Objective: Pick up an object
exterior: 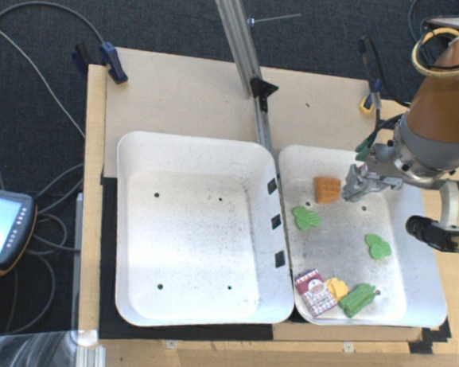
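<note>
Grey arm with orange band [449, 86] reaches over the right shallow white plastic bin [420, 283], gripper [354, 186] low near the bin's far edge; can't tell its finger state. Orange foam block [326, 189] lies just beside it. Two green pieces [306, 219] [378, 247] sit mid-bin; small printed packet [313, 291], yellow piece [337, 290], green toy [358, 299] by the near edge.

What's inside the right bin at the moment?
The right bin holds an orange block, two small green pieces, and a red packet, yellow piece and green toy clustered together. The gripper covers part of the floor.
</note>
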Controlling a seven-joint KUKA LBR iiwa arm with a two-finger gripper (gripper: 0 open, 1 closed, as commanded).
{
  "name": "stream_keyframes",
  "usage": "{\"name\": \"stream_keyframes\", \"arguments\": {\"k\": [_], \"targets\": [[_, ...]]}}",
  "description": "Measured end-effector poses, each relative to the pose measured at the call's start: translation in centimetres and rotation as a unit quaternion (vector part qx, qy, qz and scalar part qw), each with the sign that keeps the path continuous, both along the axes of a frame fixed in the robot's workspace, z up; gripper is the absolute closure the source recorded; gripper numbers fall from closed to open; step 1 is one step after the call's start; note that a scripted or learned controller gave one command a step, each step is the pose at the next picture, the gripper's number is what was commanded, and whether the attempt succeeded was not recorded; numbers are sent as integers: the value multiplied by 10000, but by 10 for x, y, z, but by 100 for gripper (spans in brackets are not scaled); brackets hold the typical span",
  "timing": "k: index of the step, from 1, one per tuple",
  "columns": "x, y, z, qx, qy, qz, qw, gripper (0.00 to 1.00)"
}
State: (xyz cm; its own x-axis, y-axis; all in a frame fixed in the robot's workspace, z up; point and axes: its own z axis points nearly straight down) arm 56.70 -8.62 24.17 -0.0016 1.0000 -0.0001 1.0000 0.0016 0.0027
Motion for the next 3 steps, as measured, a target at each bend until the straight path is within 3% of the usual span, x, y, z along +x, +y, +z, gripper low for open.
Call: {"name": "stream_keyframes", "arguments": {"k": [2,3], "targets": [[21,109,-15,9,6,27,10000,100],[24,158,-4,14,4,26,10000,100]]}}
